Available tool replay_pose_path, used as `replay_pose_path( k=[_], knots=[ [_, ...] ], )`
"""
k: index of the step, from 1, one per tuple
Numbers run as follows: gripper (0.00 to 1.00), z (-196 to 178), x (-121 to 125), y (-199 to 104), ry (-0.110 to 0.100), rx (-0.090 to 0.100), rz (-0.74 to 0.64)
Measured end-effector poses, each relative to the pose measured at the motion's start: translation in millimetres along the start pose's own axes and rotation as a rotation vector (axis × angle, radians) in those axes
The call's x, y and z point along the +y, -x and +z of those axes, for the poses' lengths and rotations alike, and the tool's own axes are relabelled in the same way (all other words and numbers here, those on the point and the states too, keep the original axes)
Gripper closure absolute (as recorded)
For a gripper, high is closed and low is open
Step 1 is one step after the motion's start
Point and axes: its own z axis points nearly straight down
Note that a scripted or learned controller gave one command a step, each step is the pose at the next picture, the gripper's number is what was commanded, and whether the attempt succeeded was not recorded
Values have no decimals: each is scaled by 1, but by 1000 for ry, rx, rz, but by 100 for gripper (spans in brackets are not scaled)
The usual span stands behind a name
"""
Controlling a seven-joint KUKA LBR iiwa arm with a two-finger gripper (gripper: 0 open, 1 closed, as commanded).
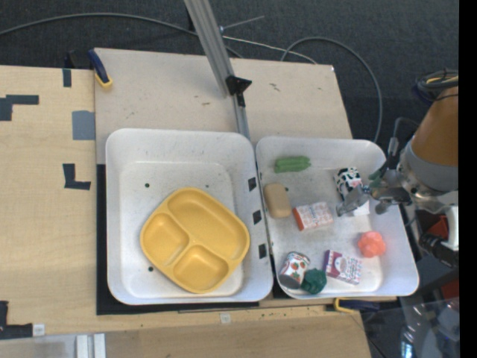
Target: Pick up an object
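Objects: several small items lie in the right bin (387,274), none lifted.
Cow toy (347,179): near that bin's far right corner.
Gripper (358,198): just beside the cow toy; grip state impossible to tell.
Progress: pick not yet done.

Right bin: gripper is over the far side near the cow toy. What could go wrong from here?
1. The gripper sits close to the right bin wall, so descending could clip the rim.
2. The black-and-white cow toy is small and rounded; it may slip out.
3. The orange ball and the red-and-white carton lie nearby, so a stray descent might knock them.
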Motion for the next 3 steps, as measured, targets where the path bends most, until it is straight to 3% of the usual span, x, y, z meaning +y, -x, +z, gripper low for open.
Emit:
replay_pose_path(
  k=[1,3],
  knots=[
    [0,0,0,0,0,0,1],
    [0,98,-2,12,-6,0,3]
  ],
)
